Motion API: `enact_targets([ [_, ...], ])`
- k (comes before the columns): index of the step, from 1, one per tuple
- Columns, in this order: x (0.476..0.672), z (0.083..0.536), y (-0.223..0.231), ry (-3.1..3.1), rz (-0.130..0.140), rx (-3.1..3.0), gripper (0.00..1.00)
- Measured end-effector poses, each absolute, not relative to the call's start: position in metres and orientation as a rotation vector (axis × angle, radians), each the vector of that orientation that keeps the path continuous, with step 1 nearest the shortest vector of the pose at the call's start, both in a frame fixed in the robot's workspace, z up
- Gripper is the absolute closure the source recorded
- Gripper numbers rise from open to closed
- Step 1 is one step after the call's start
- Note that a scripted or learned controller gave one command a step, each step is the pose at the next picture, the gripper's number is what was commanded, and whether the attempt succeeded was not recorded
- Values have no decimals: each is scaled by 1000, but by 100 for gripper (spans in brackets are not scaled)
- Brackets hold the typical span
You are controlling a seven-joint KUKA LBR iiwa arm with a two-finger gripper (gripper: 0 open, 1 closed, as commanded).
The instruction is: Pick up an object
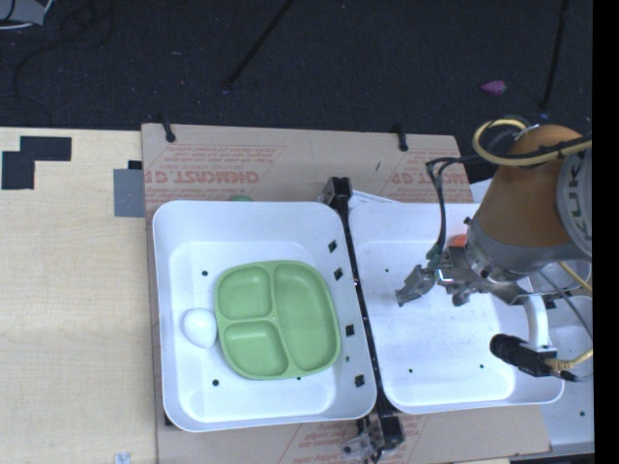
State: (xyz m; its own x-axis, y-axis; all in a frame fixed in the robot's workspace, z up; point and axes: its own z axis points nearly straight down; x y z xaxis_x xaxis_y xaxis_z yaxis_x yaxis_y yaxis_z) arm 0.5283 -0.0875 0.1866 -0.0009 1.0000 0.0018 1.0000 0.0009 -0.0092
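Note:
A green three-compartment plate (278, 319) lies in the left bin (184, 230). A small white ball (200, 328) rests against the plate's left edge. My gripper (437, 292) hangs over the left half of the right bin (426, 394), well to the right of both objects. Its fingers (414, 287) stand open with nothing between them. The grey and orange arm comes in from the right and covers the bin's right part.
A black divider (353, 307) runs between the two bins. Both bins sit on a cardboard sheet (261, 167). The pale wooden bench top (68, 307) stretches out to the left.

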Motion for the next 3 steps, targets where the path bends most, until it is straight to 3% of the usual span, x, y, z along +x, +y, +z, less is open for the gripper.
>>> enact_targets([
  [2, 521, 86, -90, -2218, 4, -2219, 0],
  [3, 521, 98, -91, -2212, 2, -2227, 100],
])
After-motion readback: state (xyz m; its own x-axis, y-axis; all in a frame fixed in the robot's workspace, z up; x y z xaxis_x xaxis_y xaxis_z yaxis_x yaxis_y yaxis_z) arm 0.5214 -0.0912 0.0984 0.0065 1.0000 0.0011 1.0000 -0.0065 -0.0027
